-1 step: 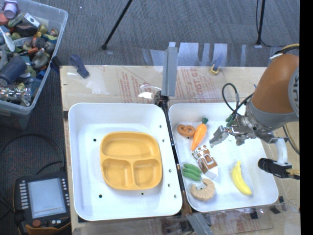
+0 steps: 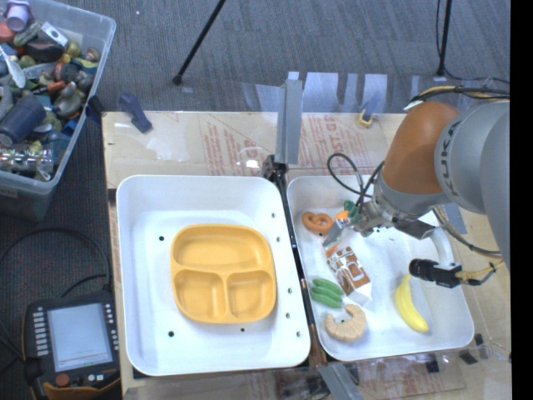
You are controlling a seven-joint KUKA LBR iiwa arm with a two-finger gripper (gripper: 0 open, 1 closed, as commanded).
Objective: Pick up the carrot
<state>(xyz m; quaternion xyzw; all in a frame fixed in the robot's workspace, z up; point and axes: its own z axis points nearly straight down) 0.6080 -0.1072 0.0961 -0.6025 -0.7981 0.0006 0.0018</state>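
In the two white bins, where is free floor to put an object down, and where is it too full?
Left bin: bare floor all around the yellow tray. Right bin: a bare strip between the carton and the banana. Crowded: its left side, with pretzel, green pods, croissant and the end effector.

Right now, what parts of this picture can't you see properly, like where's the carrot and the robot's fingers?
- Carrot: just an orange bit shows in the camera view; the gripper covers the rest.
- Gripper fingers: too small and dark against the wrist to tell open or shut.
- Toy box: cut off by the left edge, its jumbled things too small to name.
- Small carton: print too blurred to read.
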